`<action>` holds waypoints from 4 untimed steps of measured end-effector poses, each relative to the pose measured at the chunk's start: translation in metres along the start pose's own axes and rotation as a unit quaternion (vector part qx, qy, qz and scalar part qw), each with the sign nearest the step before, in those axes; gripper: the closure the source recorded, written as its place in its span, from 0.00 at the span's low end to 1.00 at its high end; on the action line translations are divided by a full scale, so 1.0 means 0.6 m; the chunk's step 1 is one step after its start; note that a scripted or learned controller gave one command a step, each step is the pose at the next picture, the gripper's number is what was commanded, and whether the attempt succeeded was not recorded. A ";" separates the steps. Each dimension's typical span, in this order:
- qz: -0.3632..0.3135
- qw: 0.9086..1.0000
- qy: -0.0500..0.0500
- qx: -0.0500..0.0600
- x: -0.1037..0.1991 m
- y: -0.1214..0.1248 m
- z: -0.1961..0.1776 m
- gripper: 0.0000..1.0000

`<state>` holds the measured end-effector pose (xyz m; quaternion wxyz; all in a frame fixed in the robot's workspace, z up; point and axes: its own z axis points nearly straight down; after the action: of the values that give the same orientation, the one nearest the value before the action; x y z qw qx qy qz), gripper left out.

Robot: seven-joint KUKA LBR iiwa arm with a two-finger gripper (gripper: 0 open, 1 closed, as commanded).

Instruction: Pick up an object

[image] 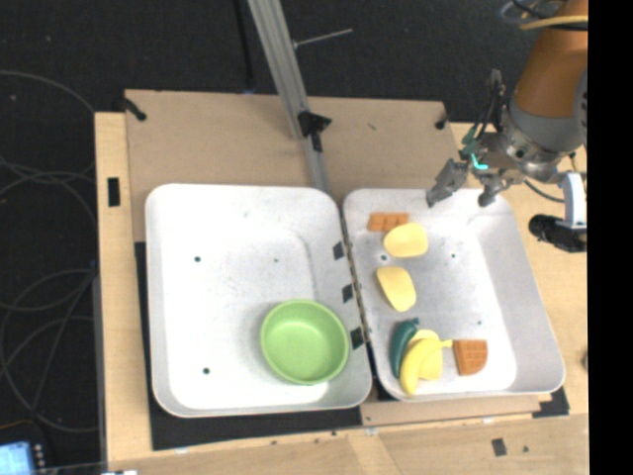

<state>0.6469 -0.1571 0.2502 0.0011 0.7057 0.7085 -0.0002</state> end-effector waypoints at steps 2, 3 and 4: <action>0.003 1.000 -0.001 0.002 -0.022 0.002 0.173 0.00; 0.003 1.000 0.000 0.001 -0.024 0.002 0.250 0.00; 0.003 1.000 0.000 -0.002 -0.025 0.005 0.227 1.00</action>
<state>0.6503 -0.1724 0.1143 0.0024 0.7079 0.7063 0.0009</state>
